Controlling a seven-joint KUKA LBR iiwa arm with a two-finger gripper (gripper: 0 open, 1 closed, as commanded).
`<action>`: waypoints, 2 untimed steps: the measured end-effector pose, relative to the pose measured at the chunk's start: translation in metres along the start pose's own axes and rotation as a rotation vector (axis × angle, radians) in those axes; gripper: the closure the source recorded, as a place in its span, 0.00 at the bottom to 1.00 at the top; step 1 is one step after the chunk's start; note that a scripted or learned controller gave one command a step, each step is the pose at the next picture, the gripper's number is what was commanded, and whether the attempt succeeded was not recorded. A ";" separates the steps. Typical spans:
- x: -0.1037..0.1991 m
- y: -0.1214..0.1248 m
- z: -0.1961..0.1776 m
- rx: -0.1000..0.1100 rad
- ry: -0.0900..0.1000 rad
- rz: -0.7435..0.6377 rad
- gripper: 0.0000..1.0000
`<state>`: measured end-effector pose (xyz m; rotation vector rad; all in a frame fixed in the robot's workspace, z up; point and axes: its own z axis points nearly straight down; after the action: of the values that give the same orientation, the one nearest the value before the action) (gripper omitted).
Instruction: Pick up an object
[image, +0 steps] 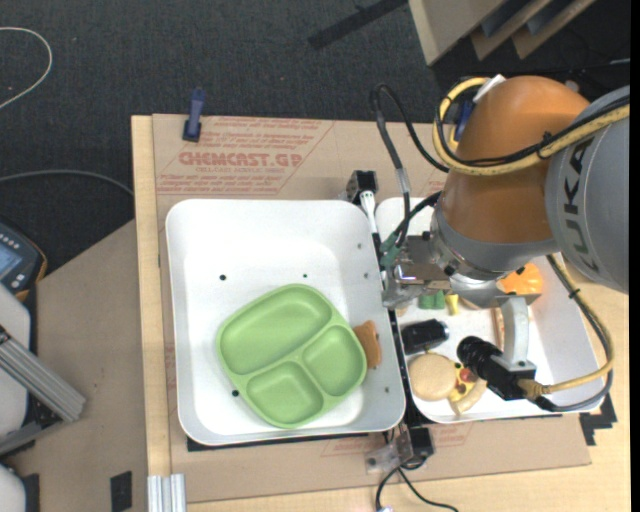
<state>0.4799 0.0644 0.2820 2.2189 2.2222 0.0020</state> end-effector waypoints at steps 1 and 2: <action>-0.003 -0.002 0.039 0.008 0.000 0.003 1.00; -0.002 0.000 0.027 0.002 0.000 0.002 1.00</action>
<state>0.4796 0.0621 0.2555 2.2224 2.2211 0.0004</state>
